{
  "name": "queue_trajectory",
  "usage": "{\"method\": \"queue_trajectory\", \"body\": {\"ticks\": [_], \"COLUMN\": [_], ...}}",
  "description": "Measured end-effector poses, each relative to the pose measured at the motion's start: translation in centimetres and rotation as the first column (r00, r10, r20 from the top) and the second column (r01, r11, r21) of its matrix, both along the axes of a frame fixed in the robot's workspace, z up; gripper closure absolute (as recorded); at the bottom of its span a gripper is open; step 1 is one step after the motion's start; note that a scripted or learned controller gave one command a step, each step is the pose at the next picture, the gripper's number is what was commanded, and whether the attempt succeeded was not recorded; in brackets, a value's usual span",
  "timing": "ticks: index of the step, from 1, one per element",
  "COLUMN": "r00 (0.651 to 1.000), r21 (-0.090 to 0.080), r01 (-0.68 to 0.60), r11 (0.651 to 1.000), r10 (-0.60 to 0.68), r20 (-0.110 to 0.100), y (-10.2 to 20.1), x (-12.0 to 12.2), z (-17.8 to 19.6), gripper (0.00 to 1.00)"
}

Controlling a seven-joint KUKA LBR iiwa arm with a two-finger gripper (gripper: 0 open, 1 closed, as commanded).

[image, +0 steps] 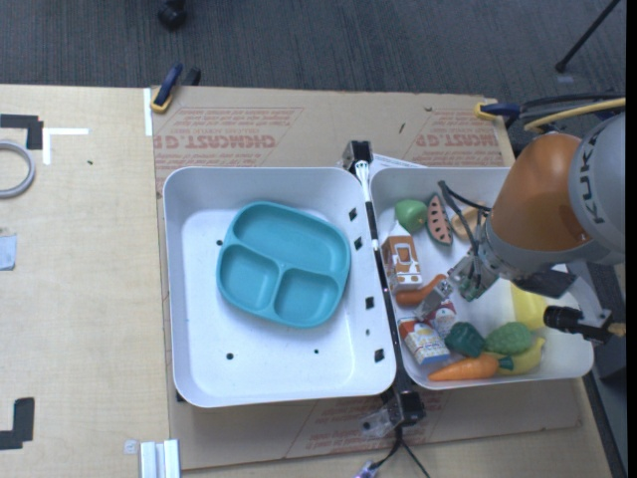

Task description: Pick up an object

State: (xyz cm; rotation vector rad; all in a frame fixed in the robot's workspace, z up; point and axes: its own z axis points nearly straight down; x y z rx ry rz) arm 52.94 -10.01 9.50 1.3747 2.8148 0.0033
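we view two shallow white plastic bins side by side on the cardboard-covered desk [249, 132]. the left bin [189, 297] holds a turquoise three-compartment plastic tray [284, 265], lying flat near its middle. the right bin [567, 366] holds the candidates for the pick, a crowded heap of toy food: a green rounded piece [410, 213] and a watermelon-slice piece [440, 217] toward the far wall, an orange-and-white carton [401, 258] beside the divider, a small red-and-white box [425, 341], a dark green leafy piece [465, 340], a lighter green broccoli-like piece [513, 338], an orange carrot [464, 369] along the near wall, and a yellow piece [530, 310] partly under the arm.

the grey arm with its orange band [537, 202] reaches in from the right, and the claw [460, 285] sits low over the middle of the right bin, just above or beside a reddish-orange item [423, 292] and the small box. we cannot tell whether the claw is spread or closed, and we see nothing lifted by it.

we judge the step in hand to be the descent onto a target. to do it well, we would centre on one item only, since neighbours touch on several sides, close on its narrower dimension, and lift straight up so that adjacent pieces are not dragged along.
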Motion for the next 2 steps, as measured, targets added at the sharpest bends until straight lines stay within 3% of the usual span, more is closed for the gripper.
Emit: {"method": "queue_trajectory", "body": {"ticks": [2], "r00": [1.0], "r21": [0.0], "r01": [0.0], "r11": [1.0], "r10": [0.0], "r20": [0.0], "y": [0.0], "x": [0.0], "z": [0.0], "gripper": [0.0]}}
